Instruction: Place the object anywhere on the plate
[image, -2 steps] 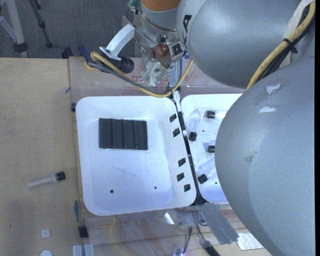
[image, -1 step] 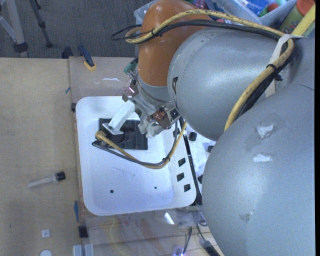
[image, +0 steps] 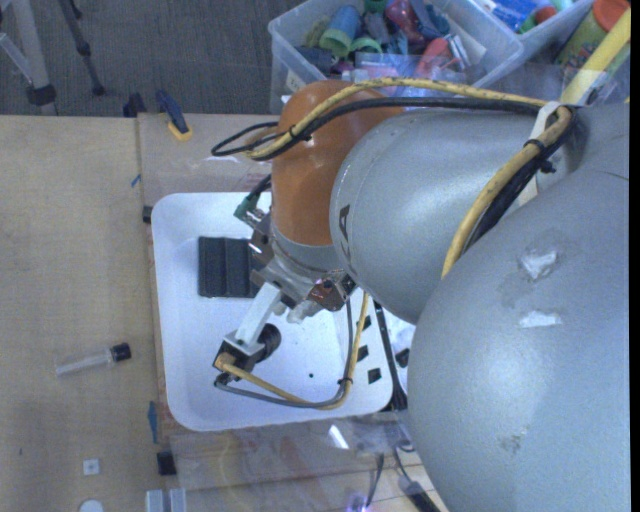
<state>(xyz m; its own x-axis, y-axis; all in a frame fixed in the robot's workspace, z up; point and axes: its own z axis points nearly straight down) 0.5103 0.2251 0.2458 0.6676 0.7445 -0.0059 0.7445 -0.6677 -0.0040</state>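
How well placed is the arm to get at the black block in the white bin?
Probably yes, it looks well placed: the black block lies uncovered on the floor of the white bin, right beside the wrist end of the arm, with nothing lying between them.

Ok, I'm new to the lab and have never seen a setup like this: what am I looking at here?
This is one camera fixed above a bench, looking down at a slant. The big grey robot arm with an orange band reaches in from the right, close to the lens. Beneath it sits a shallow white plastic bin. In it lies a flat dark rectangular block, apart from the arm. Behind stands a clear plastic tub of colourful toys. Whether the arm holds anything cannot be told from here.
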